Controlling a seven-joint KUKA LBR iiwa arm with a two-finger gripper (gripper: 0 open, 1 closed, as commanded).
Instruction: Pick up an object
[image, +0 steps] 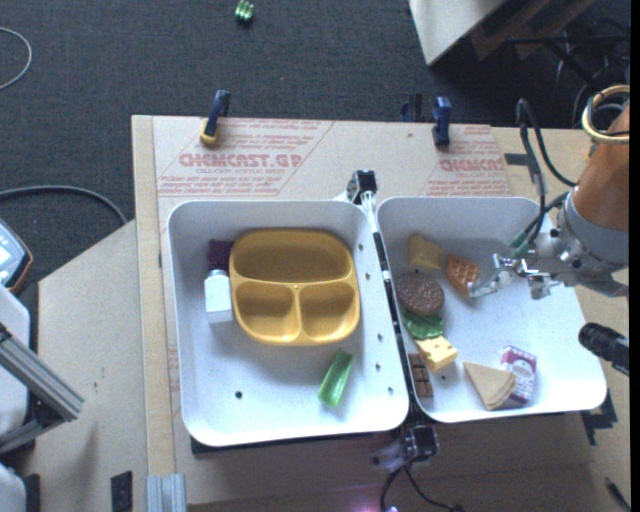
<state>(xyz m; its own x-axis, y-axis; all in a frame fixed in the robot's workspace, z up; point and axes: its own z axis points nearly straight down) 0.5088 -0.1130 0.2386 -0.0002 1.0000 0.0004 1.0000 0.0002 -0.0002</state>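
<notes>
Nearest the lower edge of the frame, the right bin (590, 395) holds a tan wedge of toy bread (488, 384) touching a small pink-and-white carton (519, 373), with a chocolate bar piece (420, 378) and a yellow cheese block (436, 351) to their left. In the left bin (190, 330), a green pod-shaped toy (336, 379) lies at the lower middle, below a yellow divided tray (295, 285); a small white bottle (218, 296) and a dark purple item (220, 251) sit just beside the tray's left side. Farther up in the right bin come a green leaf toy (424, 324), a brown burger patty (420, 294), an orange waffle-like piece (461, 272) and a pale yellow chunk (424, 252). The gripper (492, 283) reaches in from the right of the frame at mid height, its tips low and just beside the waffle piece's right edge; nothing shows between the jaws, and whether they are spread or closed cannot be told at this size. Both bins rest on the cardboard-covered tabletop (300, 155), with clamps (214, 117) at its far edge. This looks like the approach step, with no grasp made. The next move likely calls for centring the jaws over one toy, probably the waffle piece, then descending and closing.
</notes>
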